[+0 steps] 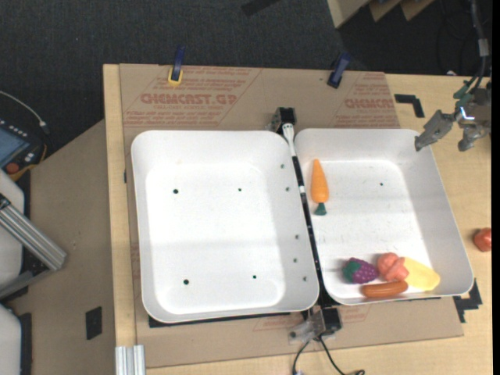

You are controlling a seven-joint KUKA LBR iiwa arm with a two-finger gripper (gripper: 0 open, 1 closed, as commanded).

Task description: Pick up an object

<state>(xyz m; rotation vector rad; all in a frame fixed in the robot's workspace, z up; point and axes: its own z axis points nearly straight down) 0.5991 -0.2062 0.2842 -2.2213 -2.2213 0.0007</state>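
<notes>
The right bin [437, 201] holds an orange toy carrot [319, 182] with a green tip, lying near its left wall. Clustered in its front corner are purple grapes [359, 270], a pink-orange lumpy piece [393, 266], a yellow piece [423, 276] and a red-orange sausage [384, 290]. My gripper [451, 133] hangs over the back right corner of this bin, beyond its rim, far from all the toys. Its two grey fingers are spread apart, open, with nothing between them.
The left bin [148, 209] sits beside the right one, with a black hinge strip [301, 201] between them. A small orange object [483, 240] lies on the bench right of the right bin. Two clips [176, 67] hold the cardboard base at the back.
</notes>
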